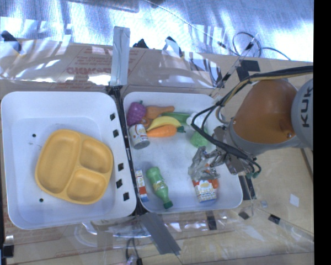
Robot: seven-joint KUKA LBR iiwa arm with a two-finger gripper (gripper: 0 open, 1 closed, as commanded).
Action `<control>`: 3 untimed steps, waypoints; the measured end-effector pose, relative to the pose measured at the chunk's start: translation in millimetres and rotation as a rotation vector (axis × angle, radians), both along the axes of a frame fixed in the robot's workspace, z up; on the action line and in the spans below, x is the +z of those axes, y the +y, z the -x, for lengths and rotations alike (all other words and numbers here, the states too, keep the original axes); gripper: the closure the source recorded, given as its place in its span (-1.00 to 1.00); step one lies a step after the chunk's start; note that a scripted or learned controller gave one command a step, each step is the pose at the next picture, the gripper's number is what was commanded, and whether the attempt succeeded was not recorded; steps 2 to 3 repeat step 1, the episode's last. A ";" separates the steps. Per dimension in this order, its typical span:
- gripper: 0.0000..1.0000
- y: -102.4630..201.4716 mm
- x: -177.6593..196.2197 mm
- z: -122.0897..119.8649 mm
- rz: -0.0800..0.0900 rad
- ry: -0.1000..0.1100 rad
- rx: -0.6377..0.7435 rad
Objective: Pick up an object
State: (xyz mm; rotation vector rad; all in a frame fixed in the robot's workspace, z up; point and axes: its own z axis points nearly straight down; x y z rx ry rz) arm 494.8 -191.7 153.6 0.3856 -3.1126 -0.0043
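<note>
I see two white bins side by side – the left bin holds a yellow tray with three compartments, lying flat near its middle. Right bin sits touching it along a taped seam. Cardboard lies behind both, cables at top right – bench underneath.

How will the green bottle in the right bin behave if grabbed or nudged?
The green bottle lies on its side on the bin floor, so a nudge would probably roll it. Its rounded, glossy-looking body may slip between fingers. Looks like a small plastic toy, likely light.
</note>
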 end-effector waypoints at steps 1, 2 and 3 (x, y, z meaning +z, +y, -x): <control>1.00 24.8 95.7 -93.8 0.005 -0.016 0.041; 1.00 24.8 95.7 -93.8 0.005 -0.016 0.041; 1.00 24.8 95.7 -93.8 0.005 -0.016 0.041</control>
